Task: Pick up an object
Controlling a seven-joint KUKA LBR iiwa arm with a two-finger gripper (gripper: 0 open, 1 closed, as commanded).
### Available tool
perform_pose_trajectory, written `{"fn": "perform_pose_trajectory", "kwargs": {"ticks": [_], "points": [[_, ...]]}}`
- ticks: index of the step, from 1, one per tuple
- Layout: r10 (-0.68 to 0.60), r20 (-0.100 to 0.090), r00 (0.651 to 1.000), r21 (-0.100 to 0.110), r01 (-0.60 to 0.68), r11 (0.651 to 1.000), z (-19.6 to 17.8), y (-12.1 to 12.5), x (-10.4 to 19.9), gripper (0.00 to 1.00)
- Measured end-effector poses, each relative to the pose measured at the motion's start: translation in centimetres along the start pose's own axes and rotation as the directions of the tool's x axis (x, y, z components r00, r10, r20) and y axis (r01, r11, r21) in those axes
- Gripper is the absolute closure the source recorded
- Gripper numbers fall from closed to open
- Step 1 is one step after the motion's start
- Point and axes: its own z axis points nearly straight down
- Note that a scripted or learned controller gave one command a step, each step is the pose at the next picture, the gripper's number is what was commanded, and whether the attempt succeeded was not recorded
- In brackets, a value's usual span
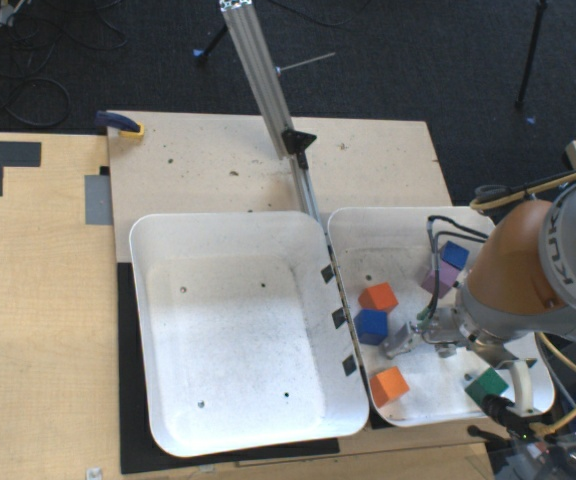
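The right bin [408,230] holds several small blocks. An orange cube [378,296] sits just above a blue cube [371,325] near the bin's left wall, and a second orange cube [389,384] lies near the front. A blue block [454,256] and a purple block [434,278] lie toward the back, and a green block [488,386] sits at the front right. My gripper [408,341] is low in this bin, just right of the blue cube and above the front orange cube. The arm's orange band [513,263] hides part of the bin floor.
The left bin [168,268] stands beside the right one, with black clips [338,318] along the shared wall. A slanted aluminium bar [263,73] rises behind the bins. Cables [438,233] hang by the wrist. A wooden board lies behind the bins.
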Motion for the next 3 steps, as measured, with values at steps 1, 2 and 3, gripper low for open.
{"fn": "perform_pose_trajectory", "kwargs": {"ticks": [1,2,3], "points": [[0.006,-0.002,1.0,0.001,-0.006,1.0,-1.2,-0.1,-0.1,1.0],[0.006,0.002,1.0,-0.002,-0.006,1.0,-5.6,-0.6,-0.6,1.0],[-0.002,0.002,1.0,-0.004,0.002,1.0,-9.9,-0.2,-0.2,1.0]]}}
